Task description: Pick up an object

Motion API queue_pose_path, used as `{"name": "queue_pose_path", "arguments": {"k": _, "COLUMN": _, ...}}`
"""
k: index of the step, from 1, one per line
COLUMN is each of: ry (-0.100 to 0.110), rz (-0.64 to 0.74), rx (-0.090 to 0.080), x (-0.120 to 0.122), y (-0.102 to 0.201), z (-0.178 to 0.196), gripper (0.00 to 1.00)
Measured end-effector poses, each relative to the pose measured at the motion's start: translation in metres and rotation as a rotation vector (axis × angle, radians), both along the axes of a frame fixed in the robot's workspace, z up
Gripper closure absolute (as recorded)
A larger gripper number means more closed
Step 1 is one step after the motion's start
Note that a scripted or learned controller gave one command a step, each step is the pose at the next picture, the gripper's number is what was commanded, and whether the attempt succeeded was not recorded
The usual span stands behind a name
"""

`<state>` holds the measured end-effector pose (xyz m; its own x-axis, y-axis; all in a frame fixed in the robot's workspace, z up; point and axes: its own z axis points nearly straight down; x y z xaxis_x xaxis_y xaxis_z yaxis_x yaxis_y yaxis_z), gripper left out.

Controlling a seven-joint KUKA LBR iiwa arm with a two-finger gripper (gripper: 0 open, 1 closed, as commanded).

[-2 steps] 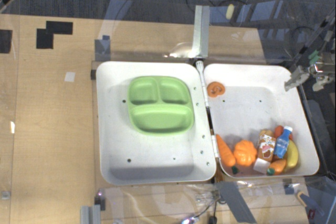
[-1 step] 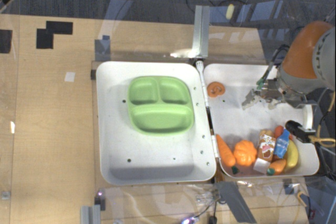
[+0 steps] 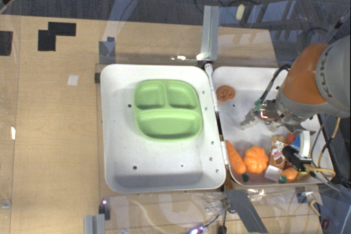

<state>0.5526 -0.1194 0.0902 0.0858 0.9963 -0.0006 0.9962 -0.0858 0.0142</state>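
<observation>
My gripper [image 3: 251, 119] hangs over the middle of the right bin [image 3: 245, 80], above bare white floor. A brown round cookie-like piece [image 3: 225, 93] lies to its upper left, near the bin's left wall. Toward the front of the bin lie an orange carrot [image 3: 236, 157], an orange pumpkin [image 3: 256, 157], a small printed box [image 3: 277, 152] and a small orange fruit [image 3: 289, 174]. These sit apart from the gripper, below it in the camera view. I see nothing held at the gripper.
A green divided plate [image 3: 167, 109] rests in the left bin [image 3: 118, 134]. A metal divider post [image 3: 210, 35] stands at the back between the bins. The arm's orange band [image 3: 307, 82] and cables [image 3: 307, 164] crowd the right bin's right side.
</observation>
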Motion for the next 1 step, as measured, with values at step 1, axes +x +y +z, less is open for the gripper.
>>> {"name": "queue_pose_path", "arguments": {"k": 1, "ry": -0.002, "rz": -0.008, "rx": 0.000, "x": -0.0589, "y": -0.0267, "z": 0.0002, "gripper": 0.00}}
